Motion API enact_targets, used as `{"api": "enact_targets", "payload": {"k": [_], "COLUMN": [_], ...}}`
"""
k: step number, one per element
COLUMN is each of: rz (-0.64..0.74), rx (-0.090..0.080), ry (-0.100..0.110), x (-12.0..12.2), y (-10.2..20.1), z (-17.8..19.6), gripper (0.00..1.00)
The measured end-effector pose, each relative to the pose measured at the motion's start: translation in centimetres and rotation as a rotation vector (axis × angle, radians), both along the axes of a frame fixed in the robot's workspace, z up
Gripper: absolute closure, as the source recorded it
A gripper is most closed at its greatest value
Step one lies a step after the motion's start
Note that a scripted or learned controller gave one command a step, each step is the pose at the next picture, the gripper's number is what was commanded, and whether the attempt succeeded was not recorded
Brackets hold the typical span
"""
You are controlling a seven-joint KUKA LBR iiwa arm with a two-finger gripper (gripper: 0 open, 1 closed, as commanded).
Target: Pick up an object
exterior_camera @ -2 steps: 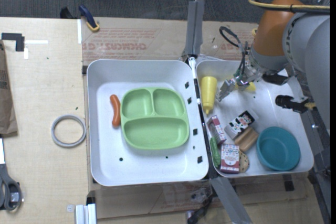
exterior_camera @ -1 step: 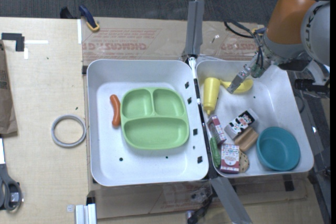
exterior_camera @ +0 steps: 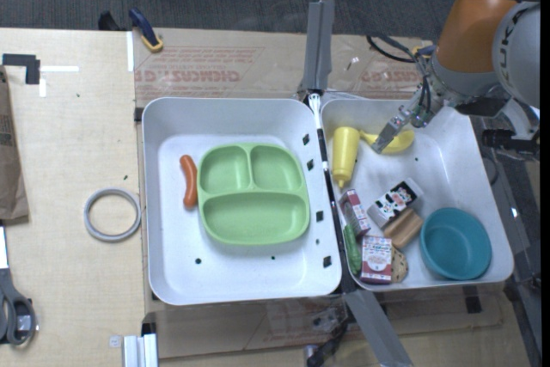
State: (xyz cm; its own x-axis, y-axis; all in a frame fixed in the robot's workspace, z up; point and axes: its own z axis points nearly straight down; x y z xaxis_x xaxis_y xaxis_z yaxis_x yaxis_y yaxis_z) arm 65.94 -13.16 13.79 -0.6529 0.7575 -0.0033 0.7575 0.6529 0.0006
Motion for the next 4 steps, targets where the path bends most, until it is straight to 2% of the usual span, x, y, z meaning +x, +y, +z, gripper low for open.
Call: {"api": "enact_targets", "payload": {"k": [1,2,3,4], "rz": [-0.183,-0.365,-0.698,-0.694], "rx": [-0.010,-0.009,0.001,-0.001], "ry": [-0.001,0.003,0.003,0.002], "x": [-1.3,-0.2,-3.0,-3.0], "y": [2.4,1.8,-1.9,-1.9], "z": [-4.2,-4.4,-4.6,-3.7], "gripper": [0.00,0.00,0.00,1.00]}}
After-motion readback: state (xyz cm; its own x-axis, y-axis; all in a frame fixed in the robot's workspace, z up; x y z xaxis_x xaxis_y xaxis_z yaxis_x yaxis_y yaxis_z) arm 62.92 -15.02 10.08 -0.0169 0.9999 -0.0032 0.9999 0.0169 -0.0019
